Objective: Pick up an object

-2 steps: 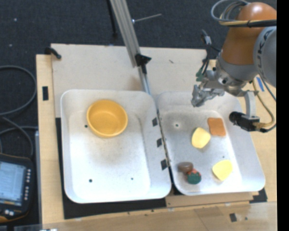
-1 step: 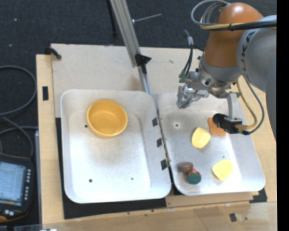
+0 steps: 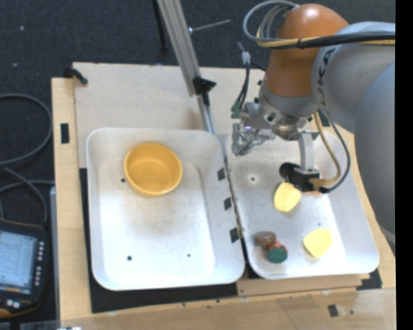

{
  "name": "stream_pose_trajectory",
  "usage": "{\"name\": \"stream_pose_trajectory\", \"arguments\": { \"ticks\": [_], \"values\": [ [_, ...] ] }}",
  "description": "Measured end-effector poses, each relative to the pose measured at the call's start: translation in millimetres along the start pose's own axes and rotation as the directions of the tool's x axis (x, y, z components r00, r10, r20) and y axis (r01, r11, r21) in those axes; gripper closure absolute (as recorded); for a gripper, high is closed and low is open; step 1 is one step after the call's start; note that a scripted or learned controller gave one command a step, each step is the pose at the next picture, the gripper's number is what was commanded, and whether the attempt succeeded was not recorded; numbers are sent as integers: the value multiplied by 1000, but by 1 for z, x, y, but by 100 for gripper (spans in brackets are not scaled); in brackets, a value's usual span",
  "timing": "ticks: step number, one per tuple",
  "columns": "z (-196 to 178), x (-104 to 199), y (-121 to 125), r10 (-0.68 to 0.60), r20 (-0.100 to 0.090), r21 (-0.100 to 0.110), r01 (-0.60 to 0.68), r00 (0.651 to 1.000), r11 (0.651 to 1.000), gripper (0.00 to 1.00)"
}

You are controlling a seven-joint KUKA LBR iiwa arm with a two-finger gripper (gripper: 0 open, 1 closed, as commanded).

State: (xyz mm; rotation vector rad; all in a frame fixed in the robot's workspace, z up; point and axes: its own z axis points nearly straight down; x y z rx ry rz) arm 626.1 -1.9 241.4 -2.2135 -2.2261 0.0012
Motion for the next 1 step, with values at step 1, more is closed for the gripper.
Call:
{"name": "stream_pose_trajectory", "arguments": {
  "ticks": [1],
  "values": [
    [-5, 48, 15, -2, 0, -4, 2, 1000, 1000, 100]
  ]
}}
